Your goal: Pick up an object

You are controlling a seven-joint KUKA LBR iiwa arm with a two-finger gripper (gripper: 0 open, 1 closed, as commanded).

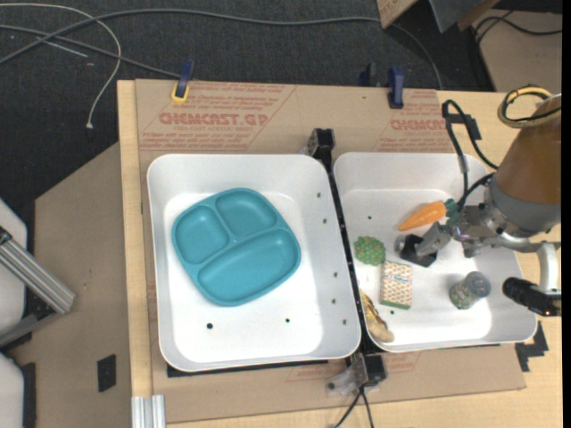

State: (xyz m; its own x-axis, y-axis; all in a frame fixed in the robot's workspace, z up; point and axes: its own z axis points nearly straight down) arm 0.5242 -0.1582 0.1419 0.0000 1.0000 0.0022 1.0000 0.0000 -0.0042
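Observation:
My gripper (423, 245) is low in the right bin (419, 169), reaching in from the right. An orange carrot (422, 215) lies just above and behind its tip, very close to it. A green leafy toy (369, 251) sits to the gripper's left. A small patterned packet (397, 284) lies just below the gripper. A grey-green round object (468, 290) rests at the lower right of the bin, under the wrist. A yellowish-brown piece (376, 317) lies along the bin's lower left edge.
The left bin (178, 328) holds a blue divided plate (236, 244). A black divider clamp (321, 141) sits between the bins at the back. Cables loop near the arm (526, 172) at the right. Cardboard lines the bench around both bins.

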